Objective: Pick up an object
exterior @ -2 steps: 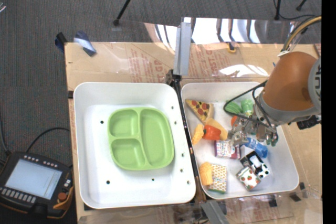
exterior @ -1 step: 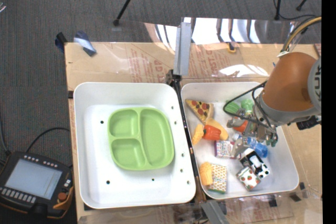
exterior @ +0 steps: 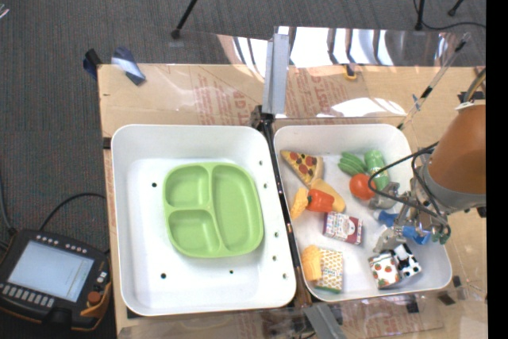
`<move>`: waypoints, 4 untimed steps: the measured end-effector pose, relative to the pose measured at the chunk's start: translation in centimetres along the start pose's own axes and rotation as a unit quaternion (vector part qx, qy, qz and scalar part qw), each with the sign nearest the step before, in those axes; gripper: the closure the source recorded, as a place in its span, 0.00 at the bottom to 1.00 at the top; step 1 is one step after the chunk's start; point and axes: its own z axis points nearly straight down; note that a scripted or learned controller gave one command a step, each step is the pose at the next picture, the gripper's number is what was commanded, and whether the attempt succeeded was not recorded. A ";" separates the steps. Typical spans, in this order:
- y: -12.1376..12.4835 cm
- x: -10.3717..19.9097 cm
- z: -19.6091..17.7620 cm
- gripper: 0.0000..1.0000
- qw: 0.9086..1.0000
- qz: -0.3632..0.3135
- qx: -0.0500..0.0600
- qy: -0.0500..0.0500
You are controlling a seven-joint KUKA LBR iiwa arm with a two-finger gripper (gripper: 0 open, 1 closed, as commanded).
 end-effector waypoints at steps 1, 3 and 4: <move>4.8 -1.6 0.7 0.00 1.000 0.009 -0.002 0.014; 12.1 1.9 0.7 0.00 0.997 0.081 0.000 0.015; 13.1 -2.2 0.8 0.00 0.999 0.047 0.000 0.014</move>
